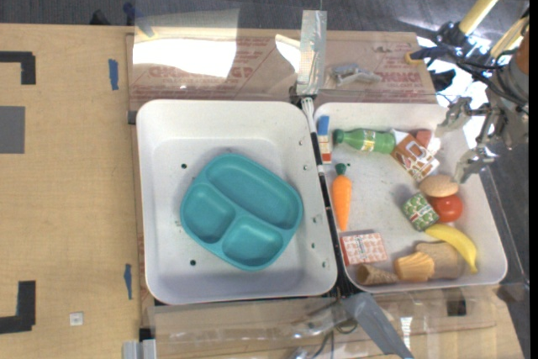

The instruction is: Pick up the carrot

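The carrot (341,202) is orange with a green top. It lies lengthwise against the left wall of the right bin (496,261), green end towards the back. My gripper (466,140) hangs over the bin's right rim, well to the right of the carrot and apart from it. Its two metal fingers (472,162) stand apart with nothing between them, so it is open.
The right bin also holds a green bottle (366,140), a red-and-white carton (416,155), a tomato (450,208), a banana (456,242), a small patterned box (363,248) and several other toy foods. A teal divided plate (242,210) lies in the left bin (155,181).
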Robot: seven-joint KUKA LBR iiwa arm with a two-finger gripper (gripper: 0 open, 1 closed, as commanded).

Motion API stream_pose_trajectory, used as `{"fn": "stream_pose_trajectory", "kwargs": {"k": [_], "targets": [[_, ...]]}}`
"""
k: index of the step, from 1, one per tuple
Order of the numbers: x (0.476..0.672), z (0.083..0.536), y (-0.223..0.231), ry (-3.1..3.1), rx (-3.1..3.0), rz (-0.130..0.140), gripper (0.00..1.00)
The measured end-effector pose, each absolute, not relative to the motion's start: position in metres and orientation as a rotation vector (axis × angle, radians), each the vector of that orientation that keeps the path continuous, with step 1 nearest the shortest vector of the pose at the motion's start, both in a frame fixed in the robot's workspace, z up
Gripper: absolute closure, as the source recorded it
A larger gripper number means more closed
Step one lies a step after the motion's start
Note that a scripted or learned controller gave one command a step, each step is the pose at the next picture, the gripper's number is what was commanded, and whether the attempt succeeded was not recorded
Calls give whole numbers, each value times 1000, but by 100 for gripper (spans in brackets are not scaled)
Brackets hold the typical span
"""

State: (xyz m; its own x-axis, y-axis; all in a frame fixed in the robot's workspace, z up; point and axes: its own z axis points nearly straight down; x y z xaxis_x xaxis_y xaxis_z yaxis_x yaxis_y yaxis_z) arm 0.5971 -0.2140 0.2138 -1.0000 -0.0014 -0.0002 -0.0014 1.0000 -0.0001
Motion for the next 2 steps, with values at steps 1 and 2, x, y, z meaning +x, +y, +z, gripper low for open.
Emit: {"fn": "stream_pose_trajectory", "kwargs": {"k": [1, 2], "targets": [[541, 98, -192, 3151, -14, 9, 0], [504, 90, -105, 3112, -246, -4, 0]]}}
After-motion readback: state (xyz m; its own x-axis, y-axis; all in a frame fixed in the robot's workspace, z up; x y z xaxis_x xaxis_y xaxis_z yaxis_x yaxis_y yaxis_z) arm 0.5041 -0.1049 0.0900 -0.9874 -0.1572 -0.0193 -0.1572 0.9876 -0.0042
